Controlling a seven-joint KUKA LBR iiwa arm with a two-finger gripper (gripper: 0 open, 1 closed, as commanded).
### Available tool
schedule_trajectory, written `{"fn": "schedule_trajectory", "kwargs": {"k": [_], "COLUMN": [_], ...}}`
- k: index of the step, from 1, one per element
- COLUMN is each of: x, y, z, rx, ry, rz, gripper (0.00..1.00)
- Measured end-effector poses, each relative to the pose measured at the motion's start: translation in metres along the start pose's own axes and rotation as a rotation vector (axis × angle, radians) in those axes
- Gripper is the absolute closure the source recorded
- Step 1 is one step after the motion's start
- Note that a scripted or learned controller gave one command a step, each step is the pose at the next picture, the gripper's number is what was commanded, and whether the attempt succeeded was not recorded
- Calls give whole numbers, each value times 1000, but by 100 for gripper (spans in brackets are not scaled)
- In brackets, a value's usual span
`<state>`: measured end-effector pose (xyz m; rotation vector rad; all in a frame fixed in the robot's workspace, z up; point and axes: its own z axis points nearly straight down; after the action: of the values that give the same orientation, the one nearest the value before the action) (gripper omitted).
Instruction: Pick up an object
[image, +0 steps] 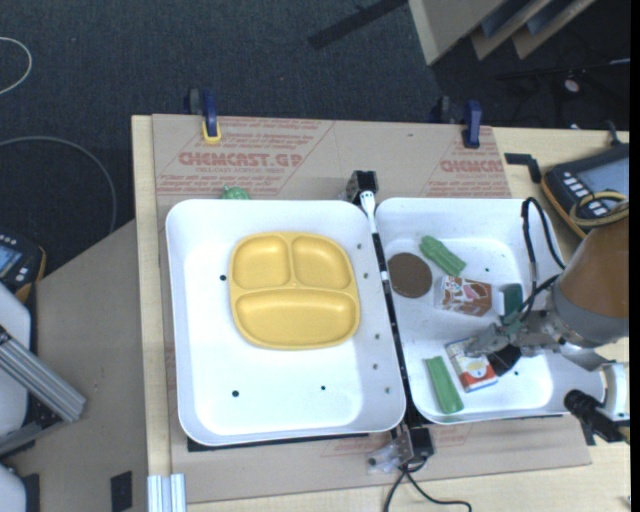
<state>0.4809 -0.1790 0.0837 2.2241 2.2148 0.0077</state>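
Gripper: low in the right bin, reaching in from the right; dark fingertips sit at the right edge of the card. Whether the fingers are apart or closed cannot be made out, and no object is clearly seen between them.
Card: small white and red packet, lying flat near the front of the right bin, touching or just under the gripper tip.
Green bar: lies just left of the card, angled toward the bin's front wall.
Packet: red and white printed pack, mid-bin, behind the card.
Teal piece: small, just right of the packet, near the arm's wrist.
Brown disc: round, by the bin's left wall.
Green stick: tilted, behind the disc and packet.
Right bin: white, shallow, holds all the loose items.
Left bin: white, beside the right one, touching along the middle.
Yellow plate: three-part tray, centred toward the back of the left bin.
Arm: orange band at the right edge.
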Motion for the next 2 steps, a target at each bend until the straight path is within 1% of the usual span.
{"fn": "schedule_trajectory", "kwargs": {"k": [1,2], "x": [-2,40], "y": [1,2], "z": [-14,-142], "rx": [-6,-9], "ry": [-5,-3], "rz": [-2,-9], "gripper": [100,100]}}
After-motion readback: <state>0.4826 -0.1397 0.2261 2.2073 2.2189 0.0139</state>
